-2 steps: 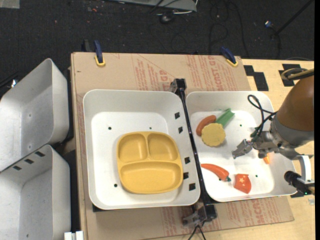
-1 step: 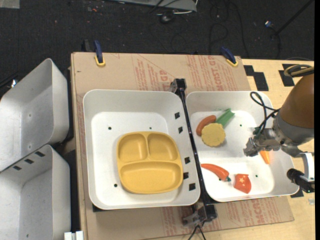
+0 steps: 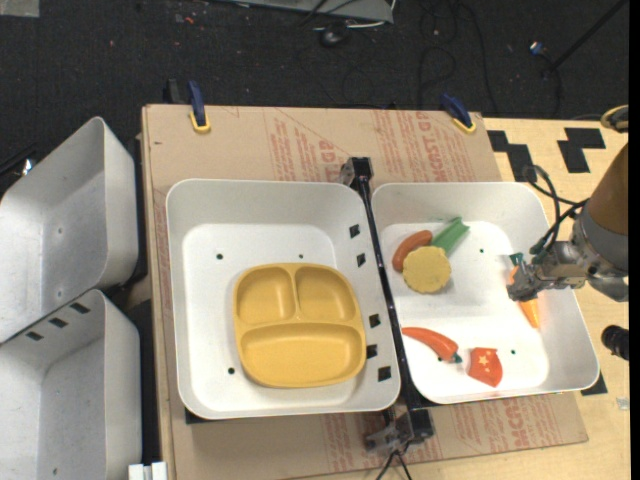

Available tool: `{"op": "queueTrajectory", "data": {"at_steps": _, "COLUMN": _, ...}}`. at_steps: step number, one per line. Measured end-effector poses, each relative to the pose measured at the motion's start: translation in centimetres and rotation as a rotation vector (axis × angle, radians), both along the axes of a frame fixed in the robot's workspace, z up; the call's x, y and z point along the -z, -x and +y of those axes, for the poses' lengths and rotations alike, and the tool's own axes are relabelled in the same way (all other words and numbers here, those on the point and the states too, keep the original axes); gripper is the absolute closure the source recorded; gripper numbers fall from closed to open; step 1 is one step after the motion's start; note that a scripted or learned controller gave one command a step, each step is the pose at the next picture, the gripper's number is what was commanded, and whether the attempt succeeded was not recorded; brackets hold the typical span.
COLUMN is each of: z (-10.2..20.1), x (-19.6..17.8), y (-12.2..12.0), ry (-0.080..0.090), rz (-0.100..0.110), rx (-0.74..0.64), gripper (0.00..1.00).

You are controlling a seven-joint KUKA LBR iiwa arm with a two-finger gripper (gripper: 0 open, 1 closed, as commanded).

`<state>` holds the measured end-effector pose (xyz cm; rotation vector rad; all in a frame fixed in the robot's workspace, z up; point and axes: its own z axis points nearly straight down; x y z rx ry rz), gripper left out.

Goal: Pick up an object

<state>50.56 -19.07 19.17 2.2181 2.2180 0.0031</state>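
Hovering at the right edge of the right bin (image 3: pixel 560 368), the gripper (image 3: pixel 522 286) sits just above an orange carrot piece (image 3: pixel 531 313); finger state cannot be determined. Left of it lie a yellow round item (image 3: pixel 427 270), a red-orange sausage (image 3: pixel 410 247) and a green piece (image 3: pixel 451 233). Nearer lie a red pepper (image 3: pixel 431 341) and a red strawberry (image 3: pixel 485 365). A yellow divided tray (image 3: pixel 298 324) occupies the left bin (image 3: pixel 200 268).

Brown bench (image 3: pixel 300 138), two white bins side by side, left bin (image 3: pixel 190 268), right bin (image 3: pixel 570 358)
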Motion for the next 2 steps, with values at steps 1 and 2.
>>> {"op": "queueTrajectory", "data": {"at_steps": 1, "z": 0.0, "x": -2.8, "y": -0.1, "ry": 0.000, "rz": 0.001, "rx": -0.002, "gripper": 1.00}}
{"op": "queueTrajectory", "data": {"at_steps": 2, "z": 4.4, "x": -3.5, "y": -0.8, "ry": -0.003, "rz": 0.003, "rx": -0.007, "gripper": 1.00}}
